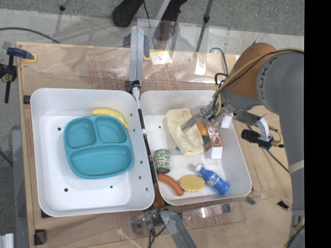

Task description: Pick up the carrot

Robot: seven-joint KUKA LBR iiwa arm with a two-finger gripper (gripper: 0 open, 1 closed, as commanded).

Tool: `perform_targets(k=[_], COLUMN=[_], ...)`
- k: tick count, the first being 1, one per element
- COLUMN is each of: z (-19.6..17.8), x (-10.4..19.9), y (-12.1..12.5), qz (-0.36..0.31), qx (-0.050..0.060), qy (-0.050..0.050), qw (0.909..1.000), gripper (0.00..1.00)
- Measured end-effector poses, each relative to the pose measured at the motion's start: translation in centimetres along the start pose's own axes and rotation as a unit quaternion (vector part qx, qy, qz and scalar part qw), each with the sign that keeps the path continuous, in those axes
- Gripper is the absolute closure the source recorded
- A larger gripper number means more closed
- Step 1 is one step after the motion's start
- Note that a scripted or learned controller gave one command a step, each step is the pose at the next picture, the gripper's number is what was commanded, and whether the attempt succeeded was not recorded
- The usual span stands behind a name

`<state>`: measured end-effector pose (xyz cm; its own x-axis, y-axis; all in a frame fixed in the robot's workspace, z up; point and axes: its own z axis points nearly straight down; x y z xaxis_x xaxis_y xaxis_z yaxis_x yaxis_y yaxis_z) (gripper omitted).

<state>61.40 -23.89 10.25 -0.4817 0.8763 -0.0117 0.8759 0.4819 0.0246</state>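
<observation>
A wooden table (77,68) with a light brown top carries two shallow white bins side by side, touching along their inner edges. The left bin (41,154) sits toward the table's left side and the right bin (238,164) beside it, nearer the arm. A metal rail (135,56) runs from the table's far edge down to the seam between the bins. A small white label (160,59) lies on the tabletop just beyond the bins, near the rail. A blue-handled clamp (14,56) grips the table's far left corner. A clear plastic sheet (207,211) covers the table's near edge below the right bin.
</observation>
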Motion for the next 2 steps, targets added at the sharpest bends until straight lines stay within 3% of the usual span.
perform_targets(k=[1,2], z=[-1.31,-1.29], x=[-0.22,-0.17], y=[0.06,0.06], qz=[-0.001,-0.002], qx=[-0.001,0.0], qy=[-0.003,-0.002], qw=[1.0,1.0], gripper=[1.0,0.0])
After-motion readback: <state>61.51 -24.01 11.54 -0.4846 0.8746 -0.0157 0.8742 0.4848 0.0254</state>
